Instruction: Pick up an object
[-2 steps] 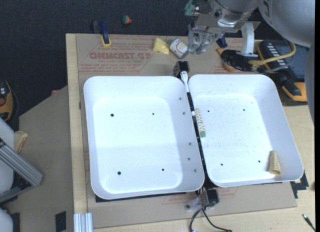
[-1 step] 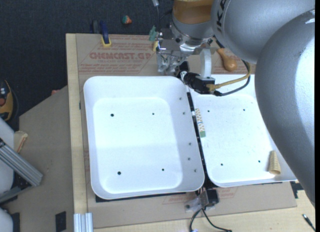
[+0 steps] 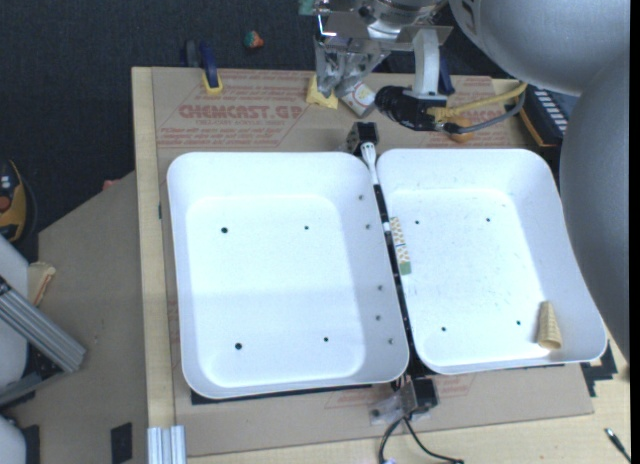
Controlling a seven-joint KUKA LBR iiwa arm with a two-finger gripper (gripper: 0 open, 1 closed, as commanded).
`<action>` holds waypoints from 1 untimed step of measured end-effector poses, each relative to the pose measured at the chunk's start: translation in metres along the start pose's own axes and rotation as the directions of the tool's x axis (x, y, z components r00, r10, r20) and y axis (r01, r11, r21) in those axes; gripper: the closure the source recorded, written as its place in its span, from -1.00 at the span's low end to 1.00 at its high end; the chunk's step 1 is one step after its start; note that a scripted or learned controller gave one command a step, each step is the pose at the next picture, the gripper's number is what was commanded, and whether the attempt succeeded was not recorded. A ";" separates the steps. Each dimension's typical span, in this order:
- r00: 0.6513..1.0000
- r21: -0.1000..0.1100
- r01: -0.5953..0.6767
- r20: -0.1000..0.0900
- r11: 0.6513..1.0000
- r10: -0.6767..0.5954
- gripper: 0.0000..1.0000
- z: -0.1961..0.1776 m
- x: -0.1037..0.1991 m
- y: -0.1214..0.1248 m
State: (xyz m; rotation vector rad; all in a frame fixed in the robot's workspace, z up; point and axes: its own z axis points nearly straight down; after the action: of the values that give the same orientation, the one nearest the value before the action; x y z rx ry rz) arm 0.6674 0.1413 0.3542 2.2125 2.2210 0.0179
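A tan wedge-shaped object (image 3: 548,324) lies in the near right corner of the right bin (image 3: 470,352). A thin strip with yellow and green marks (image 3: 399,244) rests along that bin's left rim, by the divide between the bins. My gripper (image 3: 343,80) hangs beyond the far edge of both bins, over the cardboard bench, far from the wedge. A small pale yellow piece (image 3: 322,95) sits right beside the gripper's tip; whether it is held cannot be made out.
The left bin (image 3: 190,252) shows just its white floor with small dark dots. A blue and yellow clamp (image 3: 210,72) stands on the bench's far left edge. The arm's grey body (image 3: 590,102) overhangs the right bin's right side.
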 end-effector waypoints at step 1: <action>1.000 0.021 0.004 0.002 1.000 -0.004 1.00 0.059 0.071 -0.016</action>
State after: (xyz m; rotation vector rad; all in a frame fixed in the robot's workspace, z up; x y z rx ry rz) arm 0.6520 0.2124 0.2950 2.2176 2.2350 -0.0083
